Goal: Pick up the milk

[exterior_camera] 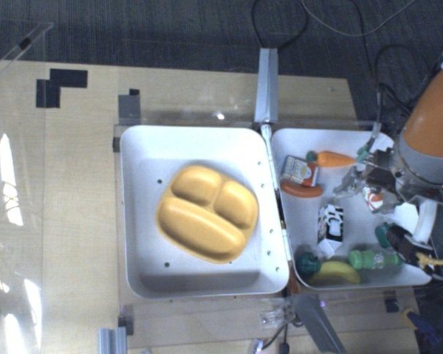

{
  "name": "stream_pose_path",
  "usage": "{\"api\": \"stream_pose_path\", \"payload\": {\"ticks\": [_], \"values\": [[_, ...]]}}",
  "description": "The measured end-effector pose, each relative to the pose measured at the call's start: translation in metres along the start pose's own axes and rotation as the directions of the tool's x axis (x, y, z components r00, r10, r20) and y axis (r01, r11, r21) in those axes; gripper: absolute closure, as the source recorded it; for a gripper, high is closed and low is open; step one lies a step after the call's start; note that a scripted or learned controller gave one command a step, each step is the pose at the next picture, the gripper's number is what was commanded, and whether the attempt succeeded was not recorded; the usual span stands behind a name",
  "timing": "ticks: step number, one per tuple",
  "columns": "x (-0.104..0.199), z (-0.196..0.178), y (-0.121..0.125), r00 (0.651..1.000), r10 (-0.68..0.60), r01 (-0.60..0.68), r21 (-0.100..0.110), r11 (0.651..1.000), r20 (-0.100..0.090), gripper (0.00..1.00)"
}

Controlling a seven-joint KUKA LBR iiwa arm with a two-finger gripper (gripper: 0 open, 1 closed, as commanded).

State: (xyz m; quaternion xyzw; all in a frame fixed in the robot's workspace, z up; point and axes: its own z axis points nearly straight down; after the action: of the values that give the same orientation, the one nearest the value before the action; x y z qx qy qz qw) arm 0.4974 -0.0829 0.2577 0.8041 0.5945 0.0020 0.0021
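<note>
The milk is a small black-and-white carton lying in the middle of the right bin. My gripper hangs over the right part of that bin, above and to the right of the milk and apart from it. The grey arm with its orange band comes in from the right edge. Nothing shows held in the gripper.
Around the milk lie a carrot, a small colourful carton, a red sausage, a banana, a green bottle and a dark green item. A yellow bread loaf lies in the left bin.
</note>
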Motion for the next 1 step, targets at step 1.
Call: {"api": "stream_pose_path", "payload": {"ticks": [1], "values": [[-0.0024, 0.1104, -0.0108, 0.995, -0.102, 0.102, 0.005, 0.995, 0.000, 0.00]]}}
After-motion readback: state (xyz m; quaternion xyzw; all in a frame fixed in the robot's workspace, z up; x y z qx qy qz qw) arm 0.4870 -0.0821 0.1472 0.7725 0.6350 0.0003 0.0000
